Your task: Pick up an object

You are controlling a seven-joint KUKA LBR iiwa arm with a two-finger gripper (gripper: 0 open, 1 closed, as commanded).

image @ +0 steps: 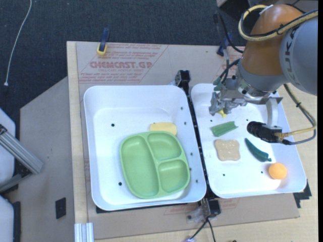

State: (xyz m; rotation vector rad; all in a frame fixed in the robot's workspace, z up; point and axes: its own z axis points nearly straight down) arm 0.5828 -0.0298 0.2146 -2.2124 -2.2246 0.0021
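Note:
My gripper (220,108) hangs over the far left part of the right bin (292,183), pointing down. Just in front of it lies a light green pea pod (223,128) on the bin floor, close to the gripper, and I cannot tell whether they touch. A tan bread slice (227,149) lies nearer the front. To the right lie a dark green pepper (258,150) and an orange ball (277,171). A small yellow speck (221,114) shows right under the gripper. The arm hides the far part of this bin.
The left bin (101,135) holds a green divided plate (154,164) and a pale yellow piece (163,128) just behind it. A black divider (196,135) runs between the bins. A black fitting with a yellow cable (267,131) hangs off the arm over the right bin.

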